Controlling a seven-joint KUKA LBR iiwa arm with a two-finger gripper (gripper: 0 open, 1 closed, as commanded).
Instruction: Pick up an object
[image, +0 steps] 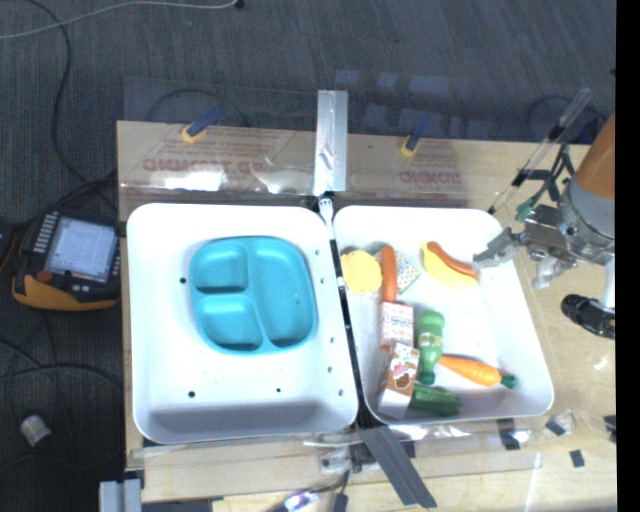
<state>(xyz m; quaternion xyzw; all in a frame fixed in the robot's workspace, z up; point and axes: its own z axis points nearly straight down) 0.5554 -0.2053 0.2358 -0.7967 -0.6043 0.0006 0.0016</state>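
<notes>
Pre-grasp, nothing picked yet. My gripper (545, 250) sits at the right bin's (535, 345) upper-right rim, over the worktop (590, 400) edge rather than over the toys. Can't tell how far it's open at this angle, too much hardware clutter around the wrist. Nothing visible in it, so I judge it's carrying nothing.

Candidates, all in the right bin:
- hot dog toy (449, 264) near the top right, closest to me, with bare bin floor around it.
- carrot (472, 371) lower right, lying roughly flat, its green tip pointing toward the right wall.
- green bottle (429, 345) mid bin, touching the carrot's near end and just beside the small cartons (397, 322).
- upright carrot piece (388, 272) and yellow round piece (358, 270) packed together by the divider wall.
- dark green vegetable (434, 400) at the front edge, against a carton.

Left bin (160, 380) has the blue divided tray (252, 292), not an easy grab.

Next move, my call: shift left over the hot dog toy, align across its short axis, descend. The cluster by the divider is too crowded for a clean close. Risk: its rounded shape may slip out on closing.
</notes>
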